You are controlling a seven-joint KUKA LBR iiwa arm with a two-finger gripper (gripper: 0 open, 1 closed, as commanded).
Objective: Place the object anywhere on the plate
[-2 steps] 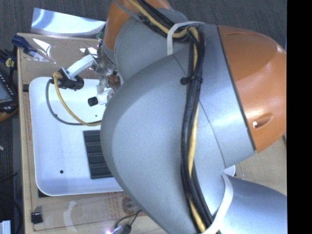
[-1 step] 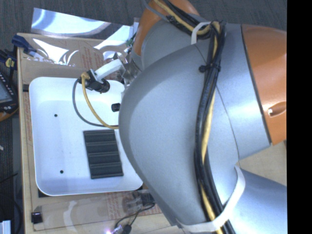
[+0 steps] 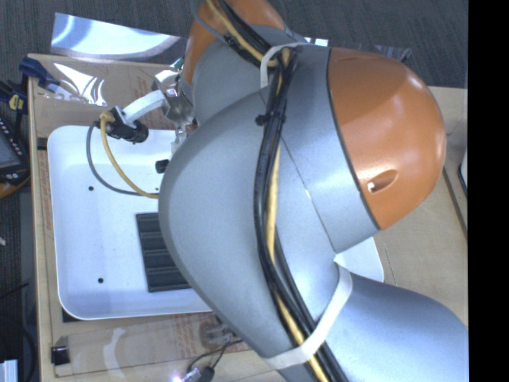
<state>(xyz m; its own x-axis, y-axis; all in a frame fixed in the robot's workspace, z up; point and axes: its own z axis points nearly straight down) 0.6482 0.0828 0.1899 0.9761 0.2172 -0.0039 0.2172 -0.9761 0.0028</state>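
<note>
Mostly, the grey arm (image 3: pixel 270 205) covers the white bin (image 3: pixel 87 229), its orange band (image 3: pixel 390 142) toward the bin's right. A dark ribbed object (image 3: pixel 155 253) lies in that bin, beside the arm.

Bright, even light; glare on foil (image 3: pixel 95 37); arm (image 3: pixel 318 181) slightly soft.

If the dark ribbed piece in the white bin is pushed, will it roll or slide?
The dark ribbed piece looks flat and rectangular, so it would probably slide, not roll. Its straight ridges suggest it is stiff. The white bin looks smooth, so it may skid easily.
</note>
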